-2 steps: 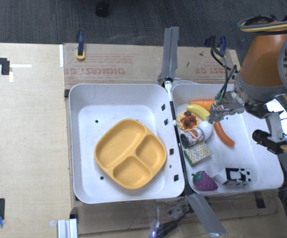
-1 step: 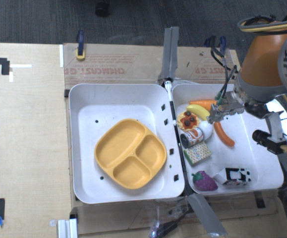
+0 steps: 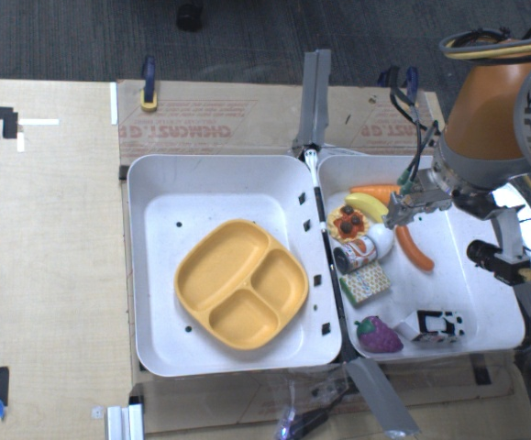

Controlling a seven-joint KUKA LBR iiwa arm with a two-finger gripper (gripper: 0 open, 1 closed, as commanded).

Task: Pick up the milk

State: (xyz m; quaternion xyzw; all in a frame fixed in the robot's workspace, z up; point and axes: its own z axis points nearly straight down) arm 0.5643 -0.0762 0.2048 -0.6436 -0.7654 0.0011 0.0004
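Approach step: the jaws, whose state cannot be told, hang at centre right over the hot dog [image 3: 414, 248] and banana [image 3: 368, 203], while the milk carton [image 3: 439, 325] lies lower right, requiring travel toward the frame's bottom.

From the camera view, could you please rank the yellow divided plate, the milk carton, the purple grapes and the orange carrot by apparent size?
1. Yellow divided plate, clearly largest.
2. Orange carrot.
3-4. Milk carton and purple grapes look alike in size, so I won't rank them.
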